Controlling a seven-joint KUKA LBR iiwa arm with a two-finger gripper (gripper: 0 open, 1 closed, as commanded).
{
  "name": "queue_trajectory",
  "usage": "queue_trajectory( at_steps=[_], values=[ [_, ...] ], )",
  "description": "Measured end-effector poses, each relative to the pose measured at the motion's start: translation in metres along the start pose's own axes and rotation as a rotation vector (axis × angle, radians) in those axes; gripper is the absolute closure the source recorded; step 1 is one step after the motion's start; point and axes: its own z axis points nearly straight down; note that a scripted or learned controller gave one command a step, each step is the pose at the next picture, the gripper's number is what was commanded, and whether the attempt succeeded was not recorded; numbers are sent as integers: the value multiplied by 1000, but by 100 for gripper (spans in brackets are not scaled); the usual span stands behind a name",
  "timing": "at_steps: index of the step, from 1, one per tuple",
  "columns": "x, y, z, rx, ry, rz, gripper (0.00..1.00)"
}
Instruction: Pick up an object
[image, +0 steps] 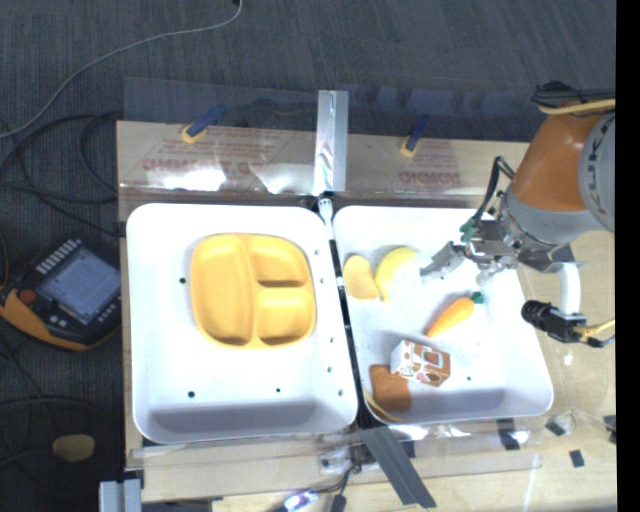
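Carrot (451, 315) lies just below the gripper (468, 258), which hovers open and empty, so the approach seems underway; descending comes next.

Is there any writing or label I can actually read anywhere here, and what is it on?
None can be read.
Red print on the clear plastic sheet behind the bins: blurred, seemingly reversed.
Small carton in the right bin: printed pattern, too small.
Handheld control pad on the floor: screen unreadable.
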Motion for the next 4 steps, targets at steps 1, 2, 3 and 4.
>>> queue_trajectory(
  at_steps=[1, 2, 3, 4],
  values=[
    [20, 41, 96, -8, -6, -61, 0],
    [33, 93, 95, -1, -2, -131, 0],
    [34, 92, 91, 13, -3, -137, 100],
    [-13, 46, 97, -17, -8, -299, 100]
  ],
)
